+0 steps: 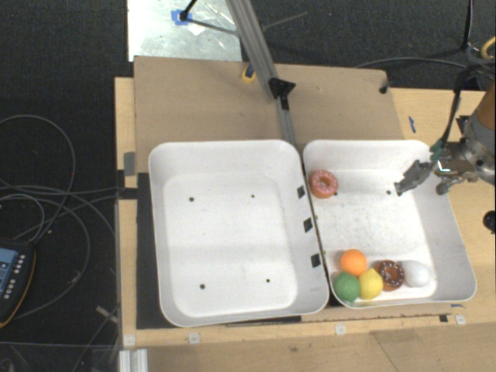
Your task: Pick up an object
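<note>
The gripper (408,180) hangs over the far right part of the right bin (446,231), near its right wall, at the end of the arm (473,157) that comes in from the right. Its dark tip points left and down toward the bin floor, but whether the jaws stand apart or together cannot be told from this slant, and nothing shows between them. The pickable things all lie in that bin: a pink donut (323,183) sits alone against the left wall, well apart from the gripper, while an orange ball (353,262), a green ball (346,287), a yellow ball (371,284), a brown donut (390,274) and a white ball (416,273) crowd together along the near edge, touching one another. The left bin (170,285) lies beside it. The likeliest failure is a close on nothing, since the floor under the gripper looks bare and a straight descent here would probably meet only plastic. If the arm goes for the near cluster, the jaws may land between two balls and push them apart, or a round thing may roll or squirt out of the pinch. The near wall also leaves little room there, so one jaw could catch the rim. The pink donut looks the safer target, though it lies flat and close to the wall.
</note>
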`<state>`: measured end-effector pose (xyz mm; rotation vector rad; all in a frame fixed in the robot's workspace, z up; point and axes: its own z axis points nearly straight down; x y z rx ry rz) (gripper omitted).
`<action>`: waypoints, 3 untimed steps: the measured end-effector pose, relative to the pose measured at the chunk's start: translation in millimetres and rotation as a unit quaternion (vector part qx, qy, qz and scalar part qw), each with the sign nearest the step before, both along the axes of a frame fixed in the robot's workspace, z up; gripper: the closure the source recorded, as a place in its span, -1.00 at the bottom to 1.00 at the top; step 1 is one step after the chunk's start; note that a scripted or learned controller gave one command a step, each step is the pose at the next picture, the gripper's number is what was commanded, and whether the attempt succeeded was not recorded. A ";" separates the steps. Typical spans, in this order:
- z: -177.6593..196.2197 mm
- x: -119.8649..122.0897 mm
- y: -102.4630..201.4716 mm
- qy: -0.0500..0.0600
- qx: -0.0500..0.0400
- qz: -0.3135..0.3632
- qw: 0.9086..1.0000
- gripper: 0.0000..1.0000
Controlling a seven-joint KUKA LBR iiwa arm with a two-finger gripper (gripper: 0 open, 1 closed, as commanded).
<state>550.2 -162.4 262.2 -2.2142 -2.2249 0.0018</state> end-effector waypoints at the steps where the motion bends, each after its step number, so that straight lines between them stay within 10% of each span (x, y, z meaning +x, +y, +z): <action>1: 2.0 0.8 0.0 -0.002 0.000 -0.001 1.000 -1.00; 3: -101.3 -5.1 14.4 0.001 0.000 -0.002 1.000 -1.00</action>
